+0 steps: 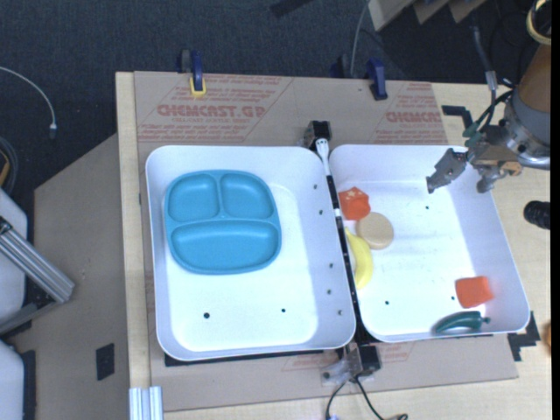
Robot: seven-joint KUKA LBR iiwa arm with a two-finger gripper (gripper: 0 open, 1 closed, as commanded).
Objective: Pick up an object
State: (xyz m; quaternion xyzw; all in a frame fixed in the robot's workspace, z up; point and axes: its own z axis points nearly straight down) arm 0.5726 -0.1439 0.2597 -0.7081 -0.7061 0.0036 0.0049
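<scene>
**Ana:** Over at three o'clock, why is the arm (535, 103) parked at the rim instead of above the objects?

**Ben:** My guess is that it is waiting or lining up. The tool (464, 169) hangs over the right bin (420, 322), near that bin's one o'clock corner, well apart from everything inside.

**Ana:** And the objects?

**Ben:** Most crowd the bin's nine o'clock wall. An orange block (354, 204) sits at about ten o'clock, a tan disc (376, 231) just below it, and a yellow banana-like piece (360, 261) lies along the wall, touching or nearly touching the disc. A second orange block (473, 291) and a teal item (459, 324) rest near five o'clock.

**Ana:** Why does the spread matter?

**Ben:** Pieces pressed against a wall or each other probably leave little room for fingers. The second orange block stands freer, so I judge it the easier pick.

**Ana:** The left bin (175, 322)?

**Ben:** It carries a blue divided plate (223, 220), lying flat toward its eleven o'clock side. Both bins sit on a cardboard-covered tabletop (140, 234), with blue clamps (198, 68) at twelve o'clock, presumably keeping the board from sliding.

**Ana:** How wide is the tool?

**Ben:** I cannot tell. One dark finger (444, 171) points toward nine o'clock; the rest is a tangle of cable and bracket. Nothing appears held, and it touches no object.
</scene>
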